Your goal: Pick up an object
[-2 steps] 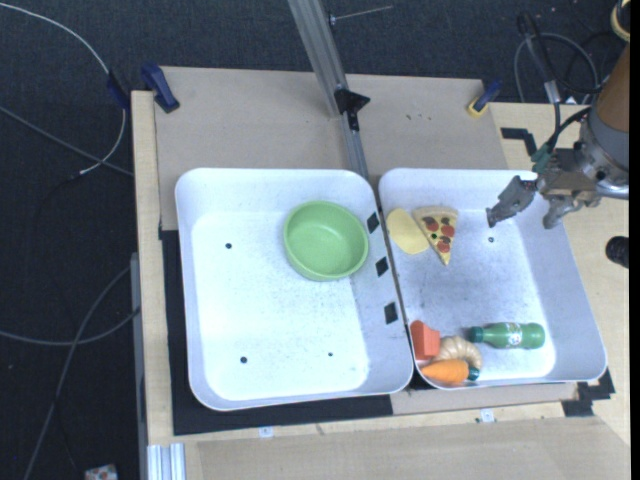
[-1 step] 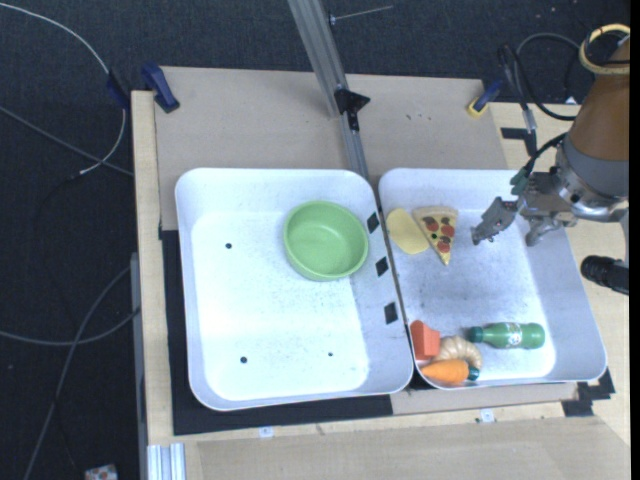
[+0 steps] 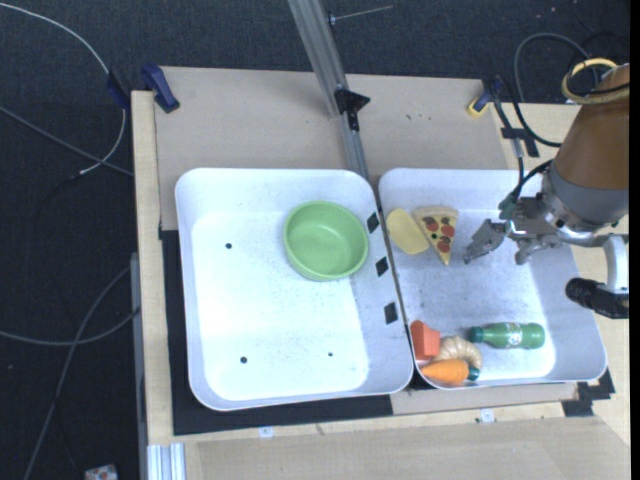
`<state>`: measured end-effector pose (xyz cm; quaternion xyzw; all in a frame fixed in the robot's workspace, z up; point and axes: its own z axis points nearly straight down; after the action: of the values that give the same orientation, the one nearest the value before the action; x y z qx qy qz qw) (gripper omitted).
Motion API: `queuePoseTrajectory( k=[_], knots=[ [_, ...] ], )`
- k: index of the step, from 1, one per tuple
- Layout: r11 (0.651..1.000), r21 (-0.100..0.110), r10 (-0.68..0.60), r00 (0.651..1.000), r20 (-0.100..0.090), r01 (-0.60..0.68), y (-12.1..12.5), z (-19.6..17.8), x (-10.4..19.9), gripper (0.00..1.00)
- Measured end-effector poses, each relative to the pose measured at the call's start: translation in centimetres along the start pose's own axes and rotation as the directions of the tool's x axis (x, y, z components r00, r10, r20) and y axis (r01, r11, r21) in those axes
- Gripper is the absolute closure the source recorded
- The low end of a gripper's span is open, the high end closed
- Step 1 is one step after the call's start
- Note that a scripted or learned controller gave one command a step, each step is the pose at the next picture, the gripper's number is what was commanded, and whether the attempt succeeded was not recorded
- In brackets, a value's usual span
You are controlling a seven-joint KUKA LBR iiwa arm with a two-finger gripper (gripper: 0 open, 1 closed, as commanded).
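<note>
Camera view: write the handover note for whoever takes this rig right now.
Gripper: open, holding nothing, over the right bin near its upper right part.
Right bin contents: pizza slice and yellow piece at the upper left; green bottle lying on its side lower right; orange block, carrot and a pale toy bunched in the lower left corner.
Left bin: green bowl.
Done: nothing picked.
Left: close on one object and lift; the pizza slice looks nearest.

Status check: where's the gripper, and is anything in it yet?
Gripper open, over right bin, nothing between fingers. Nearest: pizza slice, just left of it. Green bottle lying nearer the front. Nothing blocking.
</note>
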<state>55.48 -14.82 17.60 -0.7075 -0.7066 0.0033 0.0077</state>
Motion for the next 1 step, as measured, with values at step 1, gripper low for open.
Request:
queuePoseTrajectory(
  k=[1],
  knots=[
    [1.000,-0.001,0.000,1.000,-0.001,0.000,0.14,6.40,0.26,0.00]
  ],
)
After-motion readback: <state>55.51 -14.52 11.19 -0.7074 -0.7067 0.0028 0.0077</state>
